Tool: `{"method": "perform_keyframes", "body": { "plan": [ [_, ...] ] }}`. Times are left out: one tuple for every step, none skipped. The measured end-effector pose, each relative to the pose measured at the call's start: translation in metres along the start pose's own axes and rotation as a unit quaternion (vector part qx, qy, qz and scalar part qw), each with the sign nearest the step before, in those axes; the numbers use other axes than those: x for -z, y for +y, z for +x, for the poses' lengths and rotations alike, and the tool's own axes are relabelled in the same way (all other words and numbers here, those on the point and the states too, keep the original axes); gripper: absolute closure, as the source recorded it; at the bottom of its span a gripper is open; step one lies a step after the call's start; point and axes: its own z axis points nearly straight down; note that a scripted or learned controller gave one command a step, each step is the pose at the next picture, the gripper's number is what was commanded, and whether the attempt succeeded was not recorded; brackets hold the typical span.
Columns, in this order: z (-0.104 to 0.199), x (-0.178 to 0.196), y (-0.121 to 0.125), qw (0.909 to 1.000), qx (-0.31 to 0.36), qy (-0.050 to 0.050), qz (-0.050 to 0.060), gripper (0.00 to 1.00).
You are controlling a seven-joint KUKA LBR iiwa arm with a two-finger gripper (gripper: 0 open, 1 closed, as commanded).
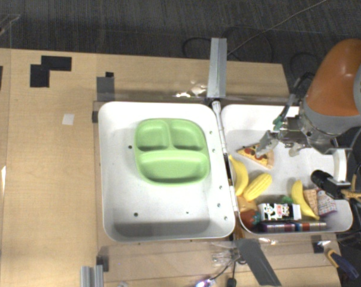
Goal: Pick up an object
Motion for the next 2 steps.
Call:
{"method": "perform_keyframes", "body": {
  "plan": [
    [-0.0279,-0.1101,-0.024,0.999,0.045,0.0,-0.001,0.0],
    [-0.0276,-0.1022,-0.024,0.999,0.045,0.001,0.0,1.0]
  ]
}}
